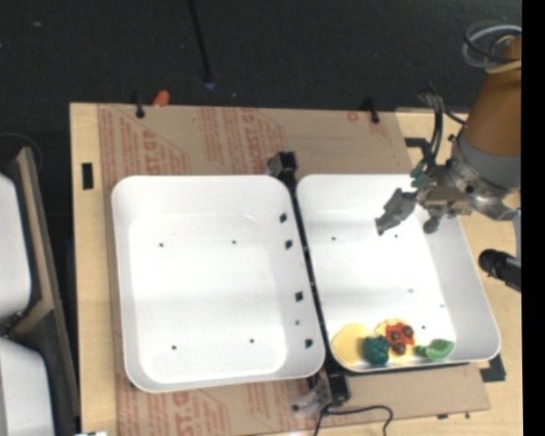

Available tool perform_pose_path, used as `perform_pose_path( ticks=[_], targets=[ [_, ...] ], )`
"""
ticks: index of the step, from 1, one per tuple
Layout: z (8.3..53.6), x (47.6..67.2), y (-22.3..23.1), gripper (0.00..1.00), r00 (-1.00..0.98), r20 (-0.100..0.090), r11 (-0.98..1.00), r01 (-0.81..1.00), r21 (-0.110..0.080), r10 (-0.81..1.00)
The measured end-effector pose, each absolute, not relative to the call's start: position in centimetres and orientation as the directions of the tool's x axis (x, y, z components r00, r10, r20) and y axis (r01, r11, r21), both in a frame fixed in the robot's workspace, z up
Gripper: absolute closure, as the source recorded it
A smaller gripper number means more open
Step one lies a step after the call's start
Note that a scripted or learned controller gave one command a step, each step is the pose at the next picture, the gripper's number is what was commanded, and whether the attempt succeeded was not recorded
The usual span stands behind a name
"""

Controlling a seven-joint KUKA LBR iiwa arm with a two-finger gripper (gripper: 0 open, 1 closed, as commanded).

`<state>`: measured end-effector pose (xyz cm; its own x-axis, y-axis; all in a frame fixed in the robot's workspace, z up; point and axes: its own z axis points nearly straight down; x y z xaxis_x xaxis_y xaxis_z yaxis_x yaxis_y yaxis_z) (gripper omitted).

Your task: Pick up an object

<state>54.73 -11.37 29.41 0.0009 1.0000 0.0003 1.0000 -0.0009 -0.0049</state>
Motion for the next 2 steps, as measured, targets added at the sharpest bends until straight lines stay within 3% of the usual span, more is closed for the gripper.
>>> perform_pose_path(
  ticks=[1, 2],
  targets=[
    [29.7, 54.8, -11.4, 0.00, 0.000, 0.000, 0.000, 1.000, 0.001, 1.000],
    [25.2, 54.1, -11.8, 0.00, 0.001, 0.000, -0.001, 1.000, -0.003, 1.000]
  ],
)
